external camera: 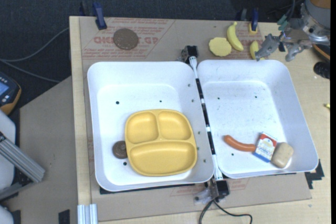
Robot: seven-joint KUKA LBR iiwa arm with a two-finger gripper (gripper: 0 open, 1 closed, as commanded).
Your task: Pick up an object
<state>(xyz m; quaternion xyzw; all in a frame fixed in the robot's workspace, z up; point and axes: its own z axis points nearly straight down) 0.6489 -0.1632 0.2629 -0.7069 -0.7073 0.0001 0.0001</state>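
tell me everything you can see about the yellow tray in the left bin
The yellow tray is a rounded-square divided plate, apparently smooth plastic, with three compartments: two small ones at the far side and one wide one nearer the camera. It lies flat and upright on the floor of the left bin, towards its near right corner. A small brown round disc sits at its left edge, seemingly touching it.

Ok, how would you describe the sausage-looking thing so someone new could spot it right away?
Start at the right bin, then look to its near edge, where three items sit together. The hot dog is the leftmost: a thin orange-red curved stick, unlike the boxy red-and-white carton and the tan rounded lump beside it.
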